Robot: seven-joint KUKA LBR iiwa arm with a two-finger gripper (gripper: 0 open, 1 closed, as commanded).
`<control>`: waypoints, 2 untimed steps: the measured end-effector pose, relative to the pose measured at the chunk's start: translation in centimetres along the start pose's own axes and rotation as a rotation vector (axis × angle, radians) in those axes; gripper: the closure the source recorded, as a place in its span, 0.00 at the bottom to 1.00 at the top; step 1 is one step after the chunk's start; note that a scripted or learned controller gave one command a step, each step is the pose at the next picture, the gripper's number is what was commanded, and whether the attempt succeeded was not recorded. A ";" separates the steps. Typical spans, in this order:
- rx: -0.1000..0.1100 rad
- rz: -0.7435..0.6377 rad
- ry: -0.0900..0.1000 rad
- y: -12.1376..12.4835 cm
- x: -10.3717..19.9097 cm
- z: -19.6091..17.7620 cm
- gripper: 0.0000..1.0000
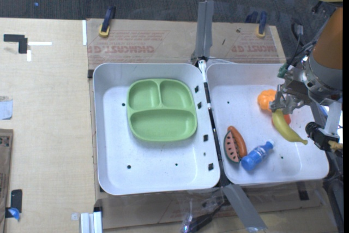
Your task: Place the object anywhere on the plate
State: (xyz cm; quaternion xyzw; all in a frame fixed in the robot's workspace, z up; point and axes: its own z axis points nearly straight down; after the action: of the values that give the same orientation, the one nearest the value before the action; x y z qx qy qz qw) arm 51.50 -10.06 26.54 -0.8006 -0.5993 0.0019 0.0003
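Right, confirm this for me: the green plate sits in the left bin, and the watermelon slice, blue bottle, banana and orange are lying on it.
One thing is wrong. The green plate does sit in the left bin, but nothing lies on it. The camera view shows the watermelon slice, blue bottle, banana and orange lying in the right bin instead.

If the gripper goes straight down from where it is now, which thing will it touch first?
Most likely the banana, whose upper end lies right under the gripper. The orange fruit sits just beside it, so depth from this slanted view is uncertain.
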 end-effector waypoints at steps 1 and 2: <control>0.002 -0.037 0.000 -0.1 6.7 7.5 1.00; 0.000 -0.053 0.000 1.5 13.3 4.9 1.00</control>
State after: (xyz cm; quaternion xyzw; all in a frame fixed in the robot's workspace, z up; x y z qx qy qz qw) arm 56.62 2.26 21.63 -0.7844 -0.6203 0.0018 0.0004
